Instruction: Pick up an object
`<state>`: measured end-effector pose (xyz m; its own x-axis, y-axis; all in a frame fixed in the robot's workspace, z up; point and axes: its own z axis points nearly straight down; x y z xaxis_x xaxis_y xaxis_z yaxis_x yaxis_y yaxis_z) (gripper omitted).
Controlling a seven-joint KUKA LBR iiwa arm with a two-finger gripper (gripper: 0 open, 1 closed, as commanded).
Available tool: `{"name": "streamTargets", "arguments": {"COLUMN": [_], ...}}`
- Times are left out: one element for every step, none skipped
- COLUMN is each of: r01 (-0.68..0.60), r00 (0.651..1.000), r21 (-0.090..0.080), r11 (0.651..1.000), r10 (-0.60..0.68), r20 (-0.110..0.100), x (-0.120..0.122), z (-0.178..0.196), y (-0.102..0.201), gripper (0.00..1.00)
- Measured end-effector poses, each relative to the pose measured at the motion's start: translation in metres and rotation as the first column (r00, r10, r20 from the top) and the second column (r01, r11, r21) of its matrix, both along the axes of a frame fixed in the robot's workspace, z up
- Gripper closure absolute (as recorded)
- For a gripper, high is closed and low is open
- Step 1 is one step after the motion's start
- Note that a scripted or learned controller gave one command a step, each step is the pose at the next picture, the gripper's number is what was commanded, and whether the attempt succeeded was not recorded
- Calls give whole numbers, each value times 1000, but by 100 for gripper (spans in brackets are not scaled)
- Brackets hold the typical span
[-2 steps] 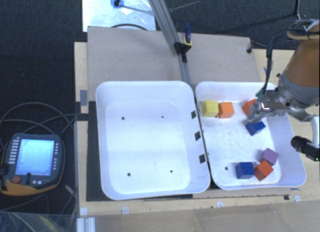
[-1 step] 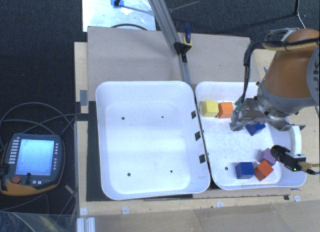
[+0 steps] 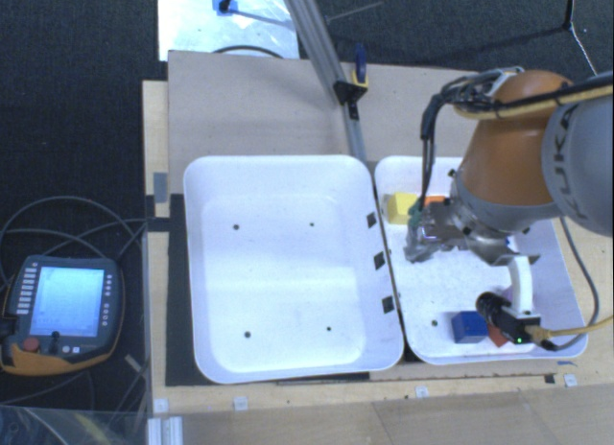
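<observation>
The arm reaches in over the right bin, its gripper low beside a yellow block near the bin's far-left corner, presumably to try a pick there. From here I cannot tell what, if anything, it has hold of. A blue block lies at the near edge; the left bin sits alongside.

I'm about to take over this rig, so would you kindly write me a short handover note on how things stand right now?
Gripper: low in the right bin, near its left wall; whether it holds anything cannot be told.
Things: yellow block at the right bin's far left, with a small orange piece beside it; blue block near the front edge. Left bin sits alongside.
Done: arm reached in.
Left: confirm a grasp and lift an object.
</observation>
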<state>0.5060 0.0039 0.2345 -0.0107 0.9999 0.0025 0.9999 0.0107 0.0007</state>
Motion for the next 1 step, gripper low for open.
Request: {"name": "streamTargets", "arguments": {"r01": [-1], "r00": [1000], "r21": [0], "r11": [1000], "r10": [1], "r20": [1], "x": [2], "z": [7], "y": [56], "gripper": [100]}}
